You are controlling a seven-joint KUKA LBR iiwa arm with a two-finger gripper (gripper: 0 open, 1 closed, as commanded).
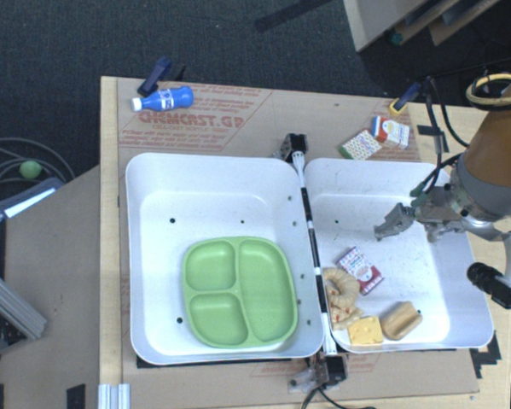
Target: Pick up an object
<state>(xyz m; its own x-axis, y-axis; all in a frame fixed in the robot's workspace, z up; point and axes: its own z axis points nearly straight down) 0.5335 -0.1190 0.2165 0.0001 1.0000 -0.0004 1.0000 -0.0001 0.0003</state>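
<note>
The right bin (453,338) holds a small red and white box (360,270), a tan pastry-like piece (341,294), a yellow cheese wedge (366,331) and a brown bread roll (401,320), all in its front half. My gripper (412,228) hangs over the back half of this bin, up and to the right of the red and white box. It is open, fingers (390,225) spread, with nothing between them.
The left bin (153,202) carries a green divided plate (237,291). On the bench behind the bins lie a blue and white bottle (164,99) and two small cartons (375,139). A black clip (294,145) sits where the bins meet.
</note>
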